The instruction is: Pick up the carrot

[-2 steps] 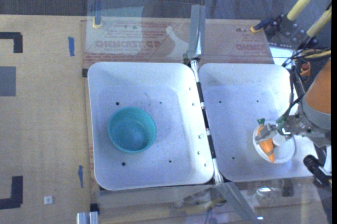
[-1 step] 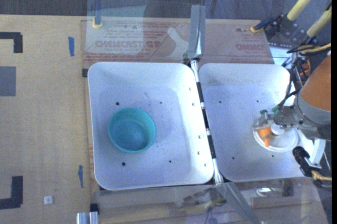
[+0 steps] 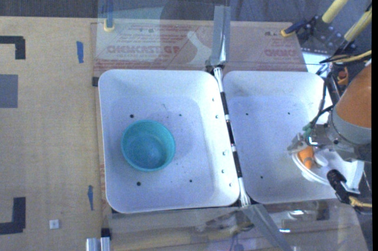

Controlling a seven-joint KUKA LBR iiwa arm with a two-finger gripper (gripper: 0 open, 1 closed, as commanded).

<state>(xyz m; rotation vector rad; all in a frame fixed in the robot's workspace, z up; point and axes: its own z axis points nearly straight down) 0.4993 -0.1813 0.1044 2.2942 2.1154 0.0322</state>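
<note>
Jaws (image 3: 305,152) beside stubby orange carrot (image 3: 305,156)

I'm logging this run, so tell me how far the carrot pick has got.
Done: the arm has reached into the right bin, with the gripper low at its right side, right at the carrot. In hand: closing on it; a bit of orange shows beside the gripper, but a grip can't be confirmed. Left: lifting it clear. The teal bowl sits in the left bin.
</note>
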